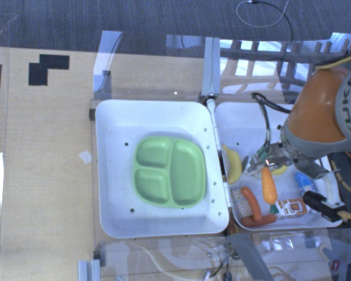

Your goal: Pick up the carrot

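The carrot (269, 187) is orange and lies lengthwise in the right bin (241, 122), near that bin's front. My gripper (267, 161) hangs just above the carrot's far end, under the arm's orange band (319, 108). The gripper's body covers that tip of the carrot, so I cannot see whether it touches it.
A yellow banana (234, 164) lies by the right bin's left wall. A red sausage (253, 206), a small labelled bottle (292, 207) and a blue item (304, 182) crowd the carrot. The left bin (114, 157) holds a green divided plate (169, 171).
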{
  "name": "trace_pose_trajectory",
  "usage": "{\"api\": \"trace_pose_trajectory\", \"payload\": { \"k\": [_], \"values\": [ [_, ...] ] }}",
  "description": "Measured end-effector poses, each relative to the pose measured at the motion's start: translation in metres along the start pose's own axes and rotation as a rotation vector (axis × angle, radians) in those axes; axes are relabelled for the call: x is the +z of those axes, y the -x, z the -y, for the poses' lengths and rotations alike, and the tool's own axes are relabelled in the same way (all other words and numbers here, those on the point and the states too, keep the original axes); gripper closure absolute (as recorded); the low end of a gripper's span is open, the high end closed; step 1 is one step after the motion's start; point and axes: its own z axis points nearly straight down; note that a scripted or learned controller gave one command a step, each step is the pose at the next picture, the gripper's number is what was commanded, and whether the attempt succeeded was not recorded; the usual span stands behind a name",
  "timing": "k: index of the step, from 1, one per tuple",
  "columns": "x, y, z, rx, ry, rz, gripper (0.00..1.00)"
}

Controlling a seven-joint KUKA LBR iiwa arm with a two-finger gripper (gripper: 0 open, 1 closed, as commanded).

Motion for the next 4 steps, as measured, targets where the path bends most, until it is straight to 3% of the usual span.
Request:
{"api": "trace_pose_trajectory", "payload": {
  "k": [1,2,3,4],
  "values": [
    [0.000,0.000,0.000,0.000,0.000,0.000,0.00],
    [-0.011,0.000,-0.002,-0.006,0.006,0.002,1.00],
    [0.097,0.053,0.020,0.015,-0.001,0.000,1.00],
    [0.086,0.053,0.018,0.013,0.004,0.002,1.00]
  ]
}}
